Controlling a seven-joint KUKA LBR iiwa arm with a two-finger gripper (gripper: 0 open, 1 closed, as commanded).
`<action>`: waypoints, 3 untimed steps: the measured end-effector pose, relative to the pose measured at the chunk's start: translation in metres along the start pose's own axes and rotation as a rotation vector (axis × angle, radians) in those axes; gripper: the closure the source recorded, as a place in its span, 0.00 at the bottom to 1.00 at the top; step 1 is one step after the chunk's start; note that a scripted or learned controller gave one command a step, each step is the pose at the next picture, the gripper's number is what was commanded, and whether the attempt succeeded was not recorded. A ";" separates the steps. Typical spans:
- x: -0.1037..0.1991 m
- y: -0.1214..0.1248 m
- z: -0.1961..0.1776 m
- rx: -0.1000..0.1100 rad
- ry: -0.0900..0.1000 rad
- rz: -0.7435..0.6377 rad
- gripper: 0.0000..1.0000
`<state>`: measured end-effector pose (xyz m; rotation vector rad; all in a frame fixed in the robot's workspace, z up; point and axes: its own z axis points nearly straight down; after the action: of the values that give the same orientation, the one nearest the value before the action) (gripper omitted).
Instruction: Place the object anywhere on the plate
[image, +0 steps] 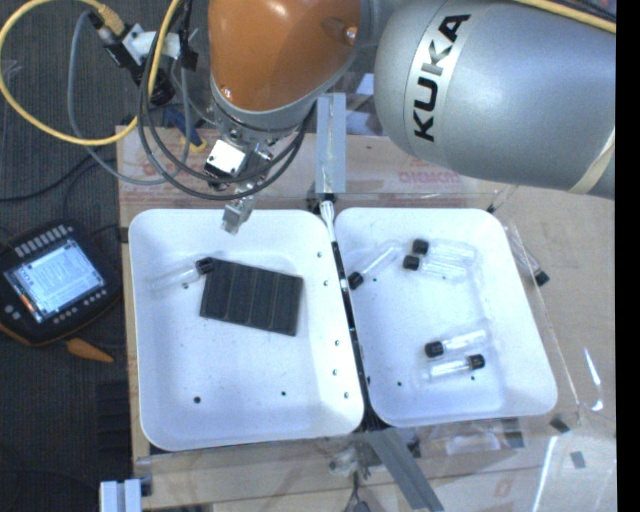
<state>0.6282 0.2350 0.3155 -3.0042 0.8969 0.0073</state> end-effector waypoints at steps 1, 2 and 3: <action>-0.007 0.004 -0.056 -0.001 -0.001 -0.362 1.00; -0.047 0.030 -0.117 -0.002 -0.001 -0.378 1.00; -0.113 0.075 -0.017 -0.007 -0.002 -0.378 1.00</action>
<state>0.4931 0.2342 0.3332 -3.1243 0.3162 0.0119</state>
